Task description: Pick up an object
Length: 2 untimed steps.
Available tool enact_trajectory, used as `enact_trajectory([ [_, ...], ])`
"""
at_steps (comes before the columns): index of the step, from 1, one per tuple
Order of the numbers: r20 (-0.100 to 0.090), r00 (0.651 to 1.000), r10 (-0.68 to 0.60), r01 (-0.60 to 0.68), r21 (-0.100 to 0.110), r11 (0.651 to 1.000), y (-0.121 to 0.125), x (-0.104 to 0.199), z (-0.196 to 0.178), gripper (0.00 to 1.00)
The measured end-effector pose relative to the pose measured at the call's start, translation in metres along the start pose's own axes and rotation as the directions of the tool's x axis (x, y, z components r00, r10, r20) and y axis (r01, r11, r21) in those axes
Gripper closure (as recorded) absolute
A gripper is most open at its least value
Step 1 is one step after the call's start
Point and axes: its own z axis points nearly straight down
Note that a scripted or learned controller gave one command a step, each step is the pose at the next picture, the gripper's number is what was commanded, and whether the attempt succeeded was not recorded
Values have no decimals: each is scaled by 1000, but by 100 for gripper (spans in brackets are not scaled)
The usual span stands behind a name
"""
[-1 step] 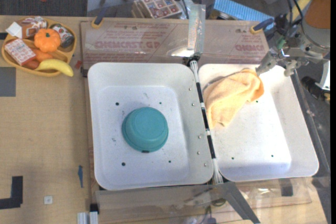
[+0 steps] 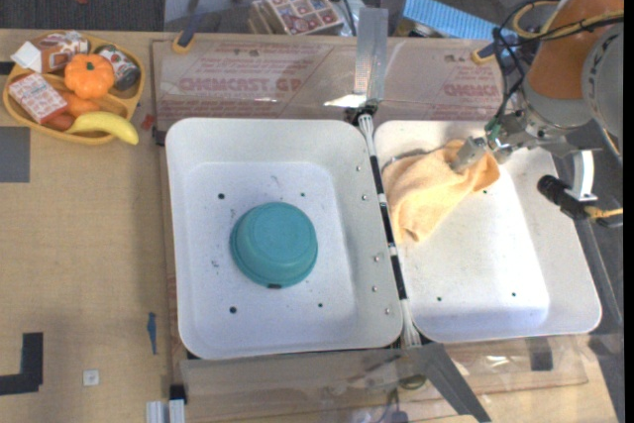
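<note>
the wooden surface (image 2: 79,243) carries 2 white bins (image 2: 198,154) and a fruit tray (image 2: 20,109). a teal bowl (image 2: 274,244) sits in the left bin. reaching from the right, the claw (image 2: 475,150) pinches the yellow cloth (image 2: 431,193) in the right bin.

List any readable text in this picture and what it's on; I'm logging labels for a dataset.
"OMNICAST GR…", faint and partly legible, on the left clear panel behind the bins.
Similar faint red print on the right panel: too blurred to read.
Patterned box behind the bench: print too small to read.
Packets in the fruit tray: too small to read.
</note>
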Motion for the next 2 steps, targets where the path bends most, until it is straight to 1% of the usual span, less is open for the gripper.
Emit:
enact_trajectory([
  [1,3,1000,-3,3,-4,1000,2,1,-12,100],
  [2,-2,998,-55,55,2,998,11,47,-88,100],
])
